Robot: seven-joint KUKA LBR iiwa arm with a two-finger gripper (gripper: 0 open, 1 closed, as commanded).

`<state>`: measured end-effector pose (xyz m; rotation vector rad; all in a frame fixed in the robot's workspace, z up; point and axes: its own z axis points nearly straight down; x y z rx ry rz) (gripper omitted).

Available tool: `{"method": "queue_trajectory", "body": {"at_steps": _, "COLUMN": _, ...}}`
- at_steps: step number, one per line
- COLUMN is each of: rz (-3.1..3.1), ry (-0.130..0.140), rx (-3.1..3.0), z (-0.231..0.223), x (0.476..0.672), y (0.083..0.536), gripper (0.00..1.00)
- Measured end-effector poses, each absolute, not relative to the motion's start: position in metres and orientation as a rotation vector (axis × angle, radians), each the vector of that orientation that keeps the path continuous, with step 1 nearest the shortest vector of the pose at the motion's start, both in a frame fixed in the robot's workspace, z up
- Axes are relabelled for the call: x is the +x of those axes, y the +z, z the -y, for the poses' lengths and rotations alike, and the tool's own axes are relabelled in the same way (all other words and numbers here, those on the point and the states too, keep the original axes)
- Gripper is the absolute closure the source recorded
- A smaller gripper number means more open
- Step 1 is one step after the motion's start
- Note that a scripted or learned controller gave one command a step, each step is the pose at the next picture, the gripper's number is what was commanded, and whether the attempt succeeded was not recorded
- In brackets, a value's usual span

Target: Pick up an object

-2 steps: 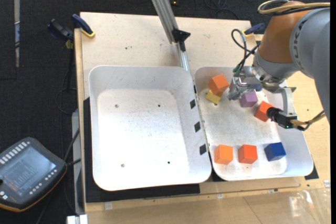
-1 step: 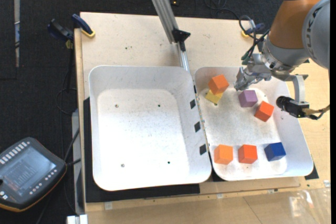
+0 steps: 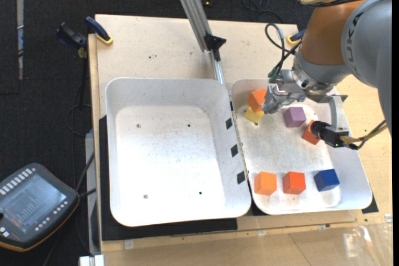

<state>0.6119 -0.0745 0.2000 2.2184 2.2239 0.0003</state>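
Note:
My gripper [image 3: 272,103] hangs low over the far left part of the right bin [image 3: 349,196]. It sits right beside an orange block [image 3: 256,98] and just above a small yellow block [image 3: 253,115]. I cannot make out anything held in it. A purple block [image 3: 294,116] and a red block [image 3: 310,133] lie just to its right. Along the bin's near side stand an orange block [image 3: 266,183], a red-orange block [image 3: 294,182] and a blue block [image 3: 326,179].
The left bin [image 3: 124,96] adjoins the right one. A slanted metal pole [image 3: 190,0] comes down to the bins' far junction. A black cable [image 3: 333,134] hangs by the red block. A teach pendant [image 3: 31,205] lies at lower left and a clamp [image 3: 93,31] at the bench's far left.

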Motion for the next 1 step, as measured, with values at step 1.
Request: {"method": "queue_trajectory", "body": {"at_steps": 1, "rz": -2.231, "ry": 0.002, "rx": 2.214, "z": 0.0288, "x": 0.5957, "y": 0.2134, "gripper": 1.00}}
